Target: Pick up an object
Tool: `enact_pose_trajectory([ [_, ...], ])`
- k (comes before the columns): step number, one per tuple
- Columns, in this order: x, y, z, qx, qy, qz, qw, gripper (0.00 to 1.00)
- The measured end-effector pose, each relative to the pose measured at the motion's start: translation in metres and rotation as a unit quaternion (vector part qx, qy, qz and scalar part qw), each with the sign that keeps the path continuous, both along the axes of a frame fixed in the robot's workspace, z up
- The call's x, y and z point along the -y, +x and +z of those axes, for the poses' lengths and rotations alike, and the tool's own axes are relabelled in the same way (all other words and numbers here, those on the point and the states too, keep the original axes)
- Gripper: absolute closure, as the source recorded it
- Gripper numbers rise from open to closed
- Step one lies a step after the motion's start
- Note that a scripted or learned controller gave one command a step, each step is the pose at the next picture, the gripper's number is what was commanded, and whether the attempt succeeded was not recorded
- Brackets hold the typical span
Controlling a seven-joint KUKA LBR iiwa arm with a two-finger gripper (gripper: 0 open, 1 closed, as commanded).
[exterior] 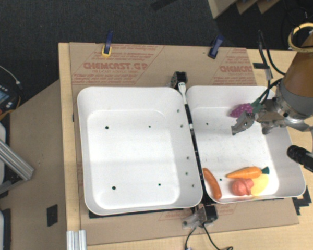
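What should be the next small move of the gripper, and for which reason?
Probably shift slightly toward the purple object and lower onto it. The gripper sits just beside it in the right bin, with nothing visible between its fingers, while the carrot and other items lie farther off at the near edge.

- the bench (73, 139) has a brown cardboard sheet (146, 61) on top
- two white bins sit side by side on it: left bin (130, 150), right bin (224, 139)
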State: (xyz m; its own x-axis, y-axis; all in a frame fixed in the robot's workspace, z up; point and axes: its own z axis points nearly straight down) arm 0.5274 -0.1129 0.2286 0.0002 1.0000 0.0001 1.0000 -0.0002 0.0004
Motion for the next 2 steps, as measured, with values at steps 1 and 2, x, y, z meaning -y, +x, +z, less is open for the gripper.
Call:
enact_pose_trajectory([
  [1, -0.0575, -0.0409, 0.1207, 0.005, 0.0003, 0.004, 1.0000, 0.00],
  [2, -0.0546, -0.0401, 0.1145, 0.000, -0.0001, 0.000, 1.0000, 0.00],
])
